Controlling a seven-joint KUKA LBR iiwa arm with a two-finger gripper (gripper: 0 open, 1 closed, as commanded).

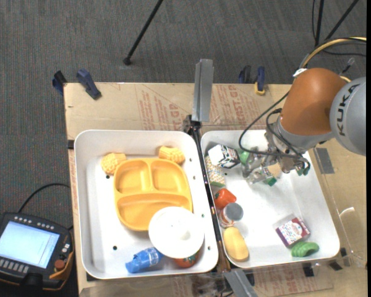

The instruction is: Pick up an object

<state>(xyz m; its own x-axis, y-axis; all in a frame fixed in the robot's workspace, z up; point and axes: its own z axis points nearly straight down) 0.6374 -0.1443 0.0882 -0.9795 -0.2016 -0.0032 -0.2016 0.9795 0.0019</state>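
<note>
**Gripper low in the right bin, target among small toys**

The gripper point(264, 171) sits low in the upper middle of the right bin point(324, 209), below the orange wrist. Something small and green-tipped lies at its tips, but whether it is between them, or how wide they stand, I cannot tell.

The likeliest picks lie along the bin's left wall: a printed carton point(222, 156) at upper left, a red toy point(224, 198) below it, a can point(232, 213), then a yellow piece point(235, 243) at the bottom. A pink packet point(292, 231) and a green piece point(305, 249) sit at lower right, well apart from the gripper.

All look like light, hollow plastic or card: stiff but smooth, apt to slip or skate on the bin floor. The carton's flat sides offer the surest pinch; the rounded pieces want a grip across their narrow middle.

The bins are shallow, smooth and white on a cardboard-covered bench point(136, 107). The left bin point(86, 215) holds a yellow tray point(149, 190) and white lid point(176, 232). Floor below is dark carpet.
</note>
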